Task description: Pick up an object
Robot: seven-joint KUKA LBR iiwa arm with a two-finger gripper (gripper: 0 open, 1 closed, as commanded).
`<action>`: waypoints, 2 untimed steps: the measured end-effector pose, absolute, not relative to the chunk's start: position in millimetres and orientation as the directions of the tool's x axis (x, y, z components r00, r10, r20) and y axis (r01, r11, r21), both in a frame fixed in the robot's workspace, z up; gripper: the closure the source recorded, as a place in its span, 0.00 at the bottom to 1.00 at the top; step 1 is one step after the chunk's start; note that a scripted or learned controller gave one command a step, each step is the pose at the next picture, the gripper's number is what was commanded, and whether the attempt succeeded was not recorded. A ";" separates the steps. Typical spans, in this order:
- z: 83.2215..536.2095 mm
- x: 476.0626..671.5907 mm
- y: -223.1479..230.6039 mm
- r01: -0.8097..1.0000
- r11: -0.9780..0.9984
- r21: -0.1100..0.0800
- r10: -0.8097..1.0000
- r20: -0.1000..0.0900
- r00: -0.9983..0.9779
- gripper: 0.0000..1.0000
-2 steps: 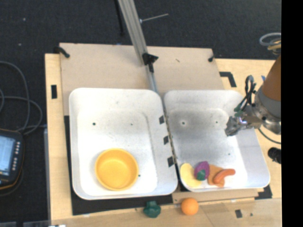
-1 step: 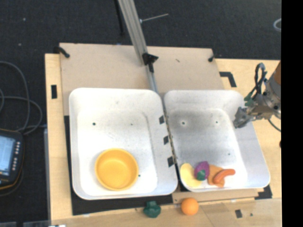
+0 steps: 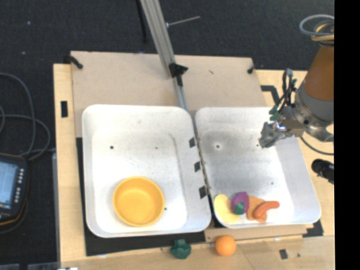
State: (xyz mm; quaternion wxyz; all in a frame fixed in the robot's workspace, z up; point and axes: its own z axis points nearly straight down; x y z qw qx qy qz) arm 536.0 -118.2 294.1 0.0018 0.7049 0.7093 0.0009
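While the metal hand (image 3: 269, 135) hovers, its state unclear, a smooth round yellow bowl (image 3: 138, 201) sits apart.

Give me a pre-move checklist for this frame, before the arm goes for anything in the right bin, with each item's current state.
1. Pickable things in the right bin: ok. A yellow piece, a purple piece and an orange piece lie at its near edge.
2. Targets apart from each other: not ok. The three lie bunched and touching.
3. Gripper over the targets: not ok. It hangs over the bin's far right part, away from the cluster.
4. Gripper carrying nothing: ok. Nothing shows beneath it.
5. Jaws open: cannot tell at this size.
6. Strays outside the bins: an orange ball and a green object lie on the bench.
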 end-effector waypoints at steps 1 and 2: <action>275.5 554.3 -68.3 1.000 0.006 0.000 1.000 0.000 -0.006 1.00; 261.1 571.9 -12.5 1.000 0.007 0.000 1.000 0.001 -0.007 1.00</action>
